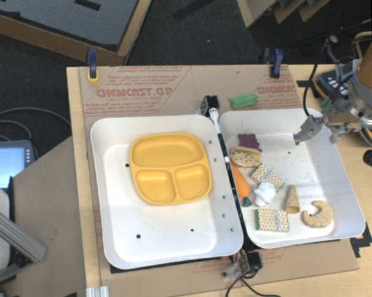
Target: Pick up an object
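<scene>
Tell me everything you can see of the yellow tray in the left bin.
The yellow tray lies flat, open side up, in the upper middle of the left bin. It looks like smooth moulded plastic with rounded corners, divided into three compartments: one wide one along the far side and two smaller ones nearer the camera. All three look bare. It rests on the bin floor, apart from the walls, and nothing else touches it.

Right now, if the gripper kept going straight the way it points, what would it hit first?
The gripper points down and leftward over the right bin. Going straight on, it would probably meet bare bin floor first, short of the purple piece and cookie. Depth is hard to judge from this view.
</scene>
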Controlling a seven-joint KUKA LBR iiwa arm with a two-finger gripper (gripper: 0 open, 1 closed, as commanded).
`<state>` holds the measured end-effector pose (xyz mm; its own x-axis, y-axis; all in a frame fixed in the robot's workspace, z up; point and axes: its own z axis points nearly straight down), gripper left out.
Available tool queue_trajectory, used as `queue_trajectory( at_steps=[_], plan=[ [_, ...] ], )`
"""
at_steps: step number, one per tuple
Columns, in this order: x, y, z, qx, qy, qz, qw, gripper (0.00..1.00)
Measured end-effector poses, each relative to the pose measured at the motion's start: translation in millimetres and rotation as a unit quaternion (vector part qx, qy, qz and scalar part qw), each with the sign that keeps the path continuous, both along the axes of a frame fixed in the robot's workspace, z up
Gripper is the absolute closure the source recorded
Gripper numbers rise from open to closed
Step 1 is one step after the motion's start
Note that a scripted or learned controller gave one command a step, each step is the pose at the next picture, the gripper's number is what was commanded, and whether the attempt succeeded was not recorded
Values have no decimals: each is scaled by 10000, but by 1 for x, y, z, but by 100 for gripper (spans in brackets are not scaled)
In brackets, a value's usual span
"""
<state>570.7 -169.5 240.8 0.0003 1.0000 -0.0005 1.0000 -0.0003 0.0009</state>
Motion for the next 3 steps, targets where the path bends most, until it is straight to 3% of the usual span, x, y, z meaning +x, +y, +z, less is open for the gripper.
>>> queue_trajectory(
  at_steps=[1,2,3],
  plan=[
    [-20,18,-94,20,49,3,10000,0],
    [8,72,-160,16,25,27,10000,0],
    [52,107,-48,0,-75,34,10000,0]
  ],
)
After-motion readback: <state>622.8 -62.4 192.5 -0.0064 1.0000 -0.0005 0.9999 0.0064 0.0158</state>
